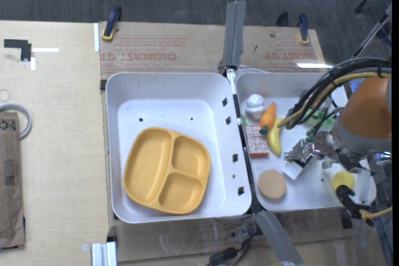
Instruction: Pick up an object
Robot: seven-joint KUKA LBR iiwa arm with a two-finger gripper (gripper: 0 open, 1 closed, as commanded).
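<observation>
gripper (298, 157) near banana (273, 139), mid right bin (283, 205).

I see my grey robot arm (365, 152) with its rounded orange band (371, 108), trailing looped black and yellow cables (324, 89).

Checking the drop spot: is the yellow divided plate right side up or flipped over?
Right side up: the yellow plate shows its three sunken compartments and raised dividers facing the camera.

Red upside-down lettering on the cardboard sheet (163, 48) reads "CHEMCST".
</observation>
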